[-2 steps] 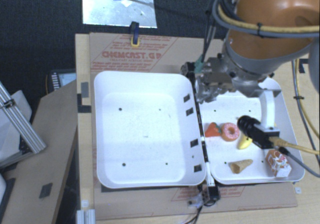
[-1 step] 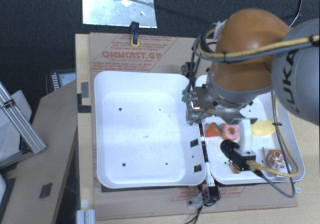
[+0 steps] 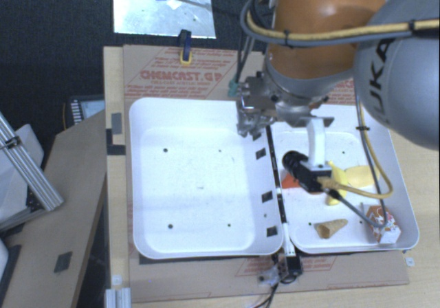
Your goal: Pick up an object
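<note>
From the overhead camera I saw the grey arm reaching in from the right, its orange band bulking large over the back of the bench. The gripper [image 3: 250, 123] hung low over the seam where the two bins met, at the far corner of the left bin [image 3: 192, 183]. I could not tell whether it was released or clenched, and I saw nothing in its grasp. The things to pick all lay in the right bin [image 3: 397, 190]: a yellow object [image 3: 354, 177] near the middle, a small red piece [image 3: 291, 182] close to the seam, a tan cone-shaped piece [image 3: 331, 228] toward the near edge, and a small box [image 3: 383, 225] in the near right corner. Both bins sat on a cardboard sheet [image 3: 179, 74] with red lettering.
</note>
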Motion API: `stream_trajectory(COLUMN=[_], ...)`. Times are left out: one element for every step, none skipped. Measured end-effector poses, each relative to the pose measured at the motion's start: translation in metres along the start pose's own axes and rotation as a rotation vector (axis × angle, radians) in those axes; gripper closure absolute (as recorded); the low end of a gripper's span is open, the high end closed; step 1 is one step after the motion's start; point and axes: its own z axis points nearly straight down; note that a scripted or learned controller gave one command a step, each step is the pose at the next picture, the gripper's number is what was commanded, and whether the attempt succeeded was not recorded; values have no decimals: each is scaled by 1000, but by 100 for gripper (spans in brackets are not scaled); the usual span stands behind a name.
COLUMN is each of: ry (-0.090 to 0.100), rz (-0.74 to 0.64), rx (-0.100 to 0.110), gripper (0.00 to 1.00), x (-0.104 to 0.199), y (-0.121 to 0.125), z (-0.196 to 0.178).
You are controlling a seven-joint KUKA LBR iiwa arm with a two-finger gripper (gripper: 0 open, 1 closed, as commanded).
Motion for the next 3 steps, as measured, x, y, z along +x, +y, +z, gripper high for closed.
stream_trajectory(ry=[-8, -2, -2], rz=[10, 8, 9], rx=[23, 6, 5], gripper=[100, 100, 100], x=[-38, -35, -35], y=[5, 9, 10], z=[161, 141, 131])
